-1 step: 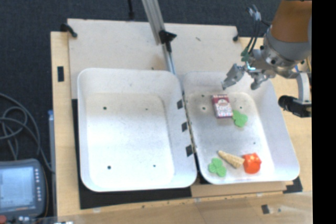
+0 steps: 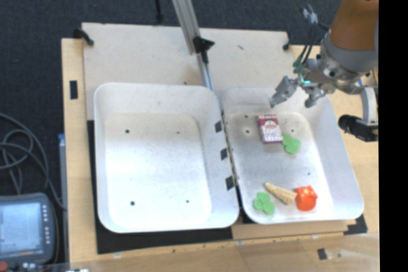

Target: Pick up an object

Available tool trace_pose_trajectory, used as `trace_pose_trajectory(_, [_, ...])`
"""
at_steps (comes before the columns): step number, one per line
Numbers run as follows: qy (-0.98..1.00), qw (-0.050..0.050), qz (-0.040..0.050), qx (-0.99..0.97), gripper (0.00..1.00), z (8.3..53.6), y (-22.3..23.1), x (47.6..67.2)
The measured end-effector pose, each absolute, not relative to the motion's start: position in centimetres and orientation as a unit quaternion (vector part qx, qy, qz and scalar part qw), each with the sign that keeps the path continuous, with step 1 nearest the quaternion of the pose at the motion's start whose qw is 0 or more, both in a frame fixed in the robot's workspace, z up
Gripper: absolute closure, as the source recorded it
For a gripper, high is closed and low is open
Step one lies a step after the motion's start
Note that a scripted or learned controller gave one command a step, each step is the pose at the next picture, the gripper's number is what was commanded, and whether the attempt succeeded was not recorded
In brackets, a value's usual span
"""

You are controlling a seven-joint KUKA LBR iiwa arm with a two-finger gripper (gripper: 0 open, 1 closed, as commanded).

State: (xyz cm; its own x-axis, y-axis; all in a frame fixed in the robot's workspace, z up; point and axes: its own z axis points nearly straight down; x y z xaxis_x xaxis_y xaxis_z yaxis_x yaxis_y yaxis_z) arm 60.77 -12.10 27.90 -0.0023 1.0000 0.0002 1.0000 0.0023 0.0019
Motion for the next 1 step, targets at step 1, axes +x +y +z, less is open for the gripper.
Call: trace_pose_trajectory(1, [0.707,-0.001,-0.0021,0.707,0.0,22.25,-12.16,59.78])
